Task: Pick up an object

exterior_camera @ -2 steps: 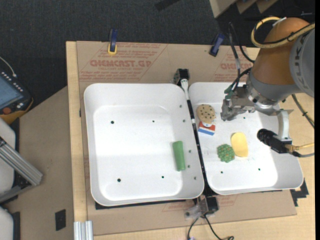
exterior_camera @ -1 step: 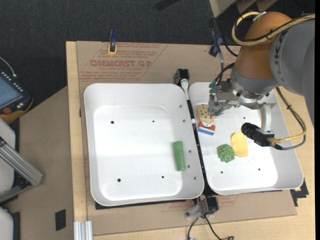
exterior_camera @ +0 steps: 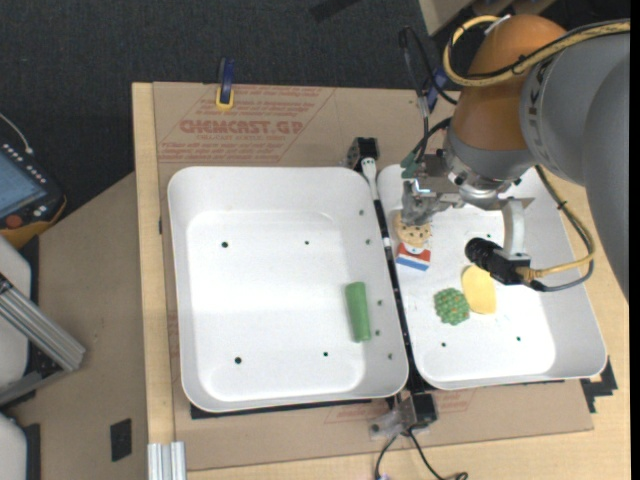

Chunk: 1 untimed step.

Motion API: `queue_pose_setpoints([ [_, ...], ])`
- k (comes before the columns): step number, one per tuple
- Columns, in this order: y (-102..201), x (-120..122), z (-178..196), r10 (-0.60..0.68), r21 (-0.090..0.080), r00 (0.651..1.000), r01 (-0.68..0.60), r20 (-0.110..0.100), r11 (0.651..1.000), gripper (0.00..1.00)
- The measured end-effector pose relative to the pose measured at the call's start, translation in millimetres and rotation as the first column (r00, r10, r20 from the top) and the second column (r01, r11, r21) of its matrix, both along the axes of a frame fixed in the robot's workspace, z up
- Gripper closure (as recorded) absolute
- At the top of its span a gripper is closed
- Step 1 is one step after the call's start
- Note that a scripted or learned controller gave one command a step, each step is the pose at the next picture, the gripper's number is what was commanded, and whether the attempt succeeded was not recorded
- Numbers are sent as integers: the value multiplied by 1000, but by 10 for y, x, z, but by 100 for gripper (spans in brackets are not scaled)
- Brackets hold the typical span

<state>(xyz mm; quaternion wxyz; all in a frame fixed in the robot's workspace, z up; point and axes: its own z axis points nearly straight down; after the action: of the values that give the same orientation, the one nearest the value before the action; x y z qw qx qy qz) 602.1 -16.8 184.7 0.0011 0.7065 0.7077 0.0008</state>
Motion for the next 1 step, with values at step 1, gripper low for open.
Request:
queue_pose_setpoints([
  [1, -268, 154, 1, -3, -1, 1000, 3, 1, 1000, 100],
])
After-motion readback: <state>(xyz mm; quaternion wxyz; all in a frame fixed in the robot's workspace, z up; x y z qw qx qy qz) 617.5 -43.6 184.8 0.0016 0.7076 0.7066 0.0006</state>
